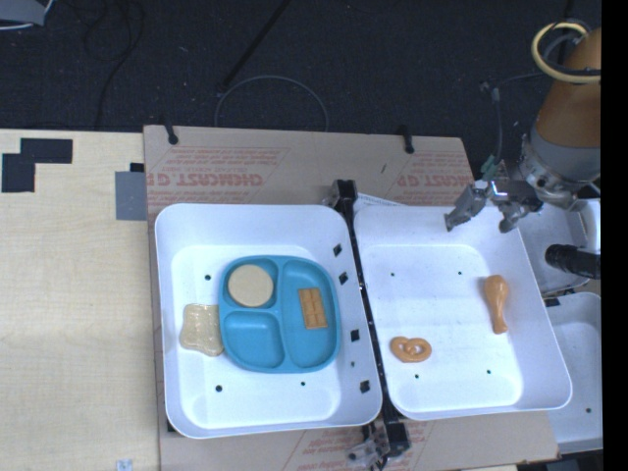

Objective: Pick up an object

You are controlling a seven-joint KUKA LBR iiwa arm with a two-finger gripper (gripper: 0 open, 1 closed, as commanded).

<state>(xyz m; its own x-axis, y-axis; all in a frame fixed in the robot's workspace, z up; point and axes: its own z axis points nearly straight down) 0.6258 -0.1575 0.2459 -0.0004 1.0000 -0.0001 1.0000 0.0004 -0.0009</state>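
White right bin (461,400) holds our candidates: drumstick (496,302) nr its right wall, pretzel (410,349) low-centre. Gripper (488,208) hangs above the bin's back-right corner, fingers spread, nothing btwn them. We're at approach stage; next we'd need to drop over one item & close.

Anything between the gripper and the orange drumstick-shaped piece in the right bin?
Nothing visible. The gripper hangs over the back rim of the right white bin; the orange drumstick-shaped piece lies on bare floor below it. The orange pretzel sits off to the side.
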